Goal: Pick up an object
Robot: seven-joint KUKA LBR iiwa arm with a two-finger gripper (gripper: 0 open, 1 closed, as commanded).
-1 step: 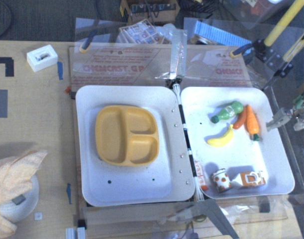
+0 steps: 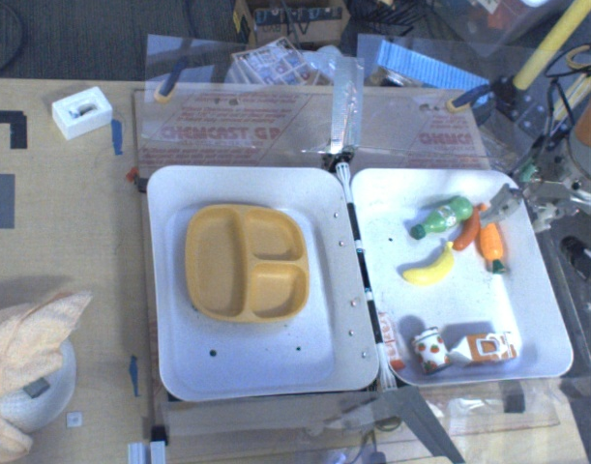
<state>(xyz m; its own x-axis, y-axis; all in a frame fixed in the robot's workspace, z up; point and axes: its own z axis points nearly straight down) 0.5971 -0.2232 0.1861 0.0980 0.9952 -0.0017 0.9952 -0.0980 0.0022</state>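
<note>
End effector (image 2: 505, 204) is hovering at the right bin's (image 2: 551, 346) far edge beside the carrot (image 2: 490, 243); I'm unable to tell its grip state.

Arm at the right edge, gripper low

The gripper (image 2: 508, 201) points left from the arm's grey metal wrist, which stretches away to its right. Its tip is small and blurred, so the set of the tip is unclear.
</note>
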